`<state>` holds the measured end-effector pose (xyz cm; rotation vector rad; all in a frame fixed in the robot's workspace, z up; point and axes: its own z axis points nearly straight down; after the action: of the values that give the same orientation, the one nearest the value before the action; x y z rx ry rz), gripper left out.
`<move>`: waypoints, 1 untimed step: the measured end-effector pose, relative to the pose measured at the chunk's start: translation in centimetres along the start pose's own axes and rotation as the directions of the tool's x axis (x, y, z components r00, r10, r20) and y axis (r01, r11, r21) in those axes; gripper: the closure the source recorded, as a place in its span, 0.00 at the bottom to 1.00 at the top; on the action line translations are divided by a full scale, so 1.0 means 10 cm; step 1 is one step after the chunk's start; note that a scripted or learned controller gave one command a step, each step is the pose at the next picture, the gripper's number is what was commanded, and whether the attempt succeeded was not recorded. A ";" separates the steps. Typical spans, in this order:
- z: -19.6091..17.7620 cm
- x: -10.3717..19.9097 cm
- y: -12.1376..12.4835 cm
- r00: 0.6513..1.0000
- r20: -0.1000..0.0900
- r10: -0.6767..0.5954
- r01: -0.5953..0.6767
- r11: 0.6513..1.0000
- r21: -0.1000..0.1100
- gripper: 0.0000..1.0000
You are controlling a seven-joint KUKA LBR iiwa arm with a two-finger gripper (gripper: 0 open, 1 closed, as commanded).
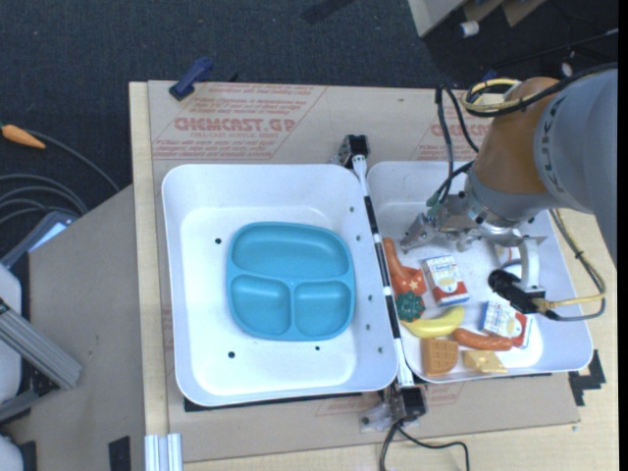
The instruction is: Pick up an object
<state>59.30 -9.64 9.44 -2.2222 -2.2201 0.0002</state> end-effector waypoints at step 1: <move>0.09 -0.06 0.72 1.000 0.001 -0.002 0.002 1.000 -0.001 0.00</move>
<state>66.53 -10.25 8.49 -2.2208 -2.2229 0.0001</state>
